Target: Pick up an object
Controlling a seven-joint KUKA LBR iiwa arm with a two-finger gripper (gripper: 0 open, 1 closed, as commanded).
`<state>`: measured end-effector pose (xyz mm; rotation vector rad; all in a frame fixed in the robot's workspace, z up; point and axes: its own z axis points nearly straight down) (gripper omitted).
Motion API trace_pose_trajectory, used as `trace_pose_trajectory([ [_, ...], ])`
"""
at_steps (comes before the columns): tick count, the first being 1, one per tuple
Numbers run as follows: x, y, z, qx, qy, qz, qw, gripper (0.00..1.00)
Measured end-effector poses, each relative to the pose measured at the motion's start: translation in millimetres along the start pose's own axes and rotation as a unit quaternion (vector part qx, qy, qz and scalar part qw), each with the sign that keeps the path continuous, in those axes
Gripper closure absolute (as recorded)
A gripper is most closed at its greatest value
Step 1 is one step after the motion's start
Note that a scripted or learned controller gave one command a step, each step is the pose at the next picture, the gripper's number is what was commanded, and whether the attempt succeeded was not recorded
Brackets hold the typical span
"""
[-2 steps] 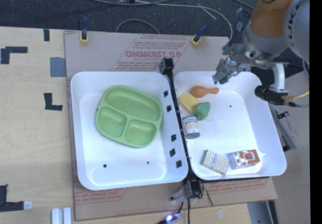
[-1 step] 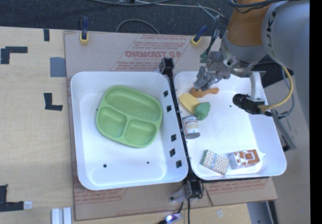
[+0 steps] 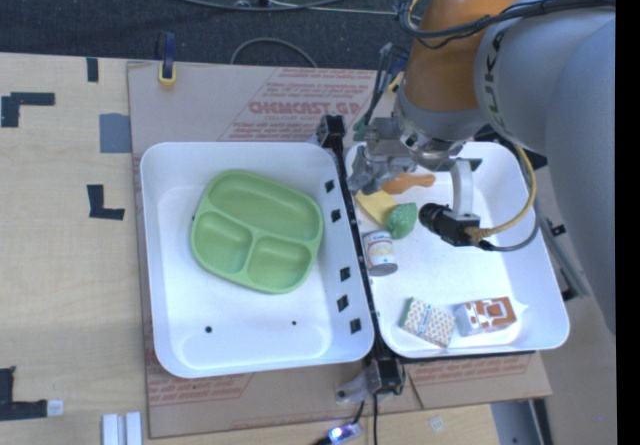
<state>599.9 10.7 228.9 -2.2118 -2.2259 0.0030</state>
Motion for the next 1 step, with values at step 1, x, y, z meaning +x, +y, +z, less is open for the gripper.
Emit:
trace_pose_trajectory([
  [1,51.0,-18.9,7.9,0.000,0.000,0.000,1.0000,1.00],
])
